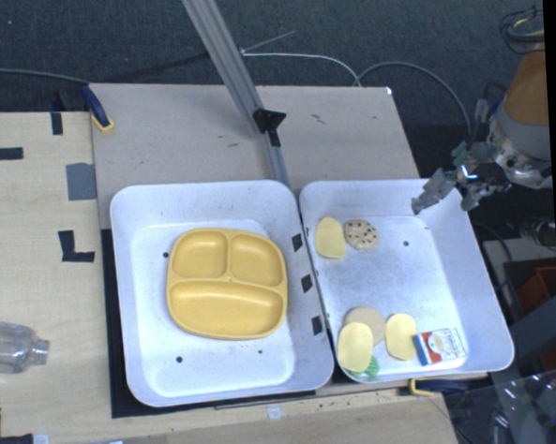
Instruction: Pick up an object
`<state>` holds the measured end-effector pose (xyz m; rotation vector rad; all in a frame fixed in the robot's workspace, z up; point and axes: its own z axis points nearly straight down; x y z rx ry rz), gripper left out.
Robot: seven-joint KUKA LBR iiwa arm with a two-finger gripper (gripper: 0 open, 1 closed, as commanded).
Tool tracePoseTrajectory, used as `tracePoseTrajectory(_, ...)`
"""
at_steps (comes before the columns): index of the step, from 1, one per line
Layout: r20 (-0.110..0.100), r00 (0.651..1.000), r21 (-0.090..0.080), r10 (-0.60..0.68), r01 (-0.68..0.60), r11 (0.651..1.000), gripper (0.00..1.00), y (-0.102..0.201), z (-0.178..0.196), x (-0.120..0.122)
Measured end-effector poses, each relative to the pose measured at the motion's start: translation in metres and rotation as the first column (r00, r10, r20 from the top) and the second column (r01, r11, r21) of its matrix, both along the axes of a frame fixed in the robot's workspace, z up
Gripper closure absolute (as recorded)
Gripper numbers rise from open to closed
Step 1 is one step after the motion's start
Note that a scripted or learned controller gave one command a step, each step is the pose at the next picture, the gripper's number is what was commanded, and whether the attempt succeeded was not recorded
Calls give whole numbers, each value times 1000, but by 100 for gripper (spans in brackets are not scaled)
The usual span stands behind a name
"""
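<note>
Speckled round cookie [359, 233], flat, matte

Even, moderately bright overhead light with soft, short shadows, the two white bins [206, 197] near overexposure, mild softness and grain overall, and the arm [525, 117] slightly blurred at right

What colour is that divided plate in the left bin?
Yellow; the divided plastic plate shows best in the camera view.
</note>
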<state>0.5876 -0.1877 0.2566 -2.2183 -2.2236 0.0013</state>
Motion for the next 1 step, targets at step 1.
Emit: tracePoseTrajectory(1, -7, 1000, 2, -4, 4, 1000, 0, 15, -35, -88)
